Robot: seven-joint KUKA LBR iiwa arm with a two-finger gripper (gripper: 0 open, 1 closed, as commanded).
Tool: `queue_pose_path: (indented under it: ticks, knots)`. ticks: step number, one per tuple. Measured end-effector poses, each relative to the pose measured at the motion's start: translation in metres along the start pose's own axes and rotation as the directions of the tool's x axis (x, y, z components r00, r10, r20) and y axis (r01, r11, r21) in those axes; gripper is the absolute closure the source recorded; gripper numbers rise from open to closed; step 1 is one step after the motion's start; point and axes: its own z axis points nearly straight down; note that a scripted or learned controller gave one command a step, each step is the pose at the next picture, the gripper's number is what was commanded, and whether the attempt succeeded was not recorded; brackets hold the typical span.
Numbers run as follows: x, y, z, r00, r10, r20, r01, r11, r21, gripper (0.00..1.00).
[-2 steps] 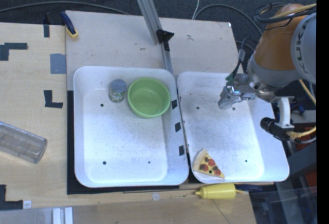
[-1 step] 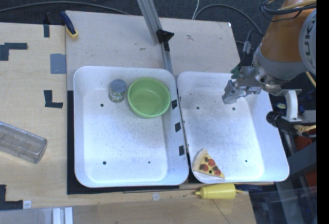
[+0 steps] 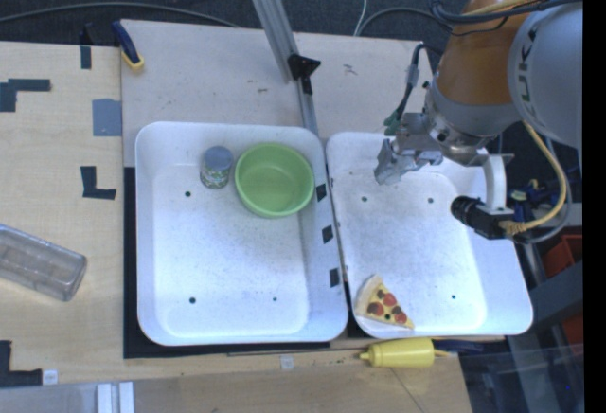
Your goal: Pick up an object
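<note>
White plastic bins sit side by side. The gripper (image 3: 390, 167) hangs over the far left part of the right bin (image 3: 473, 307); I cannot tell its state. A pizza slice (image 3: 383, 302) lies at this bin's near left corner. The left bin (image 3: 170, 307) holds a green bowl (image 3: 275, 179) and, just left of it, a small jar (image 3: 217, 167).

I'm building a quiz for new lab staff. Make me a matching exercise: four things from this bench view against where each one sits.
Things:
1. green bowl
2. toy pizza slice
3. yellow bottle
4. clear plastic container

Places:
A. bench, far left
B. left bin, top
C. bench, below right bin
D. right bin, bottom left corner

Pairs: 1-B, 2-D, 3-C, 4-A
</note>
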Motion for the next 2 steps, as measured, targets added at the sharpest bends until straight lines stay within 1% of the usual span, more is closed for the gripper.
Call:
queue_pose_path:
  ticks: [1,2]
  knots:
    - [0.054,0.007,0.005,1.000,0.000,0.000,0.000,1.000,0.001,1.00]
    - [0.102,0.036,0.013,1.000,0.001,0.001,-0.001,1.000,0.000,1.00]
